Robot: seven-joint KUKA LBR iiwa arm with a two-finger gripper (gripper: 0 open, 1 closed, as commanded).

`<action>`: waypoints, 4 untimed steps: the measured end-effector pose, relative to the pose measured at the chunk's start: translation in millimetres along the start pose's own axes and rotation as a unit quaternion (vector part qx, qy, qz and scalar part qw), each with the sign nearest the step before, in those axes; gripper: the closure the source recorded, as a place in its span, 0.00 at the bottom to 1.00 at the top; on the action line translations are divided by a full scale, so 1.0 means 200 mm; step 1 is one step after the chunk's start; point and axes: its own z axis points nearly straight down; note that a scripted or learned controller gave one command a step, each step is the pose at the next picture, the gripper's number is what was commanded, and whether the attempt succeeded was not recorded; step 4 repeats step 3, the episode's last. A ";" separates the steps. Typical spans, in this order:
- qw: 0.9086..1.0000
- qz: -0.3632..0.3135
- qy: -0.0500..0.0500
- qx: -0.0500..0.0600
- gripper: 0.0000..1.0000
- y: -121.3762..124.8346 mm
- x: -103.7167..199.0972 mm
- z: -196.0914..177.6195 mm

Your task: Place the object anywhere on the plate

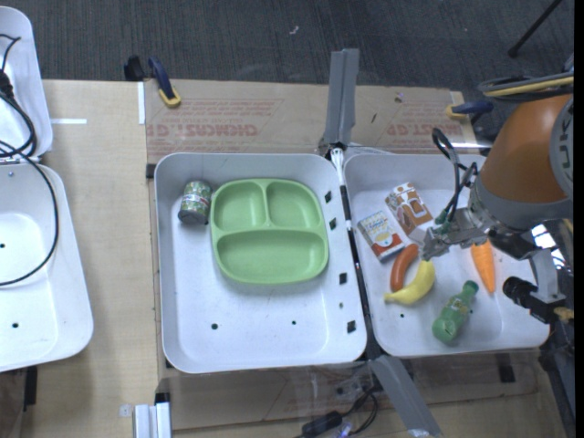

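Your plate [270,234] sits in the left bin [182,327]: pale green, rounded-rectangular, divided into three compartments, two small ones toward the far side and one wide one toward the near side. A small green-labelled can [194,202] stands just beside its left edge, touching or nearly so.

The right bin [511,336] holds the loose objects. You have a yellow banana [412,286] lying curved, with a red-orange sausage-shaped piece [402,265] just beside it on its left. A small carton [380,233] and a second orange-and-white carton [410,207] lie farther back. An orange carrot [484,265] lies toward the right, and a green bottle [455,313] lies tilted near the front.

The gripper [436,245] hangs low over the right bin, just above the banana's upper end and the sausage piece. You cannot tell from this view whether it is spread or clenched; nothing shows clearly between its tips.
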 end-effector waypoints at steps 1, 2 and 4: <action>0.998 0.055 -0.001 0.000 1.00 -0.03 0.08 -0.16; 0.998 0.058 -0.001 0.000 1.00 0.06 0.07 -0.28; 1.000 0.003 0.000 -0.001 1.00 -0.22 -0.02 0.30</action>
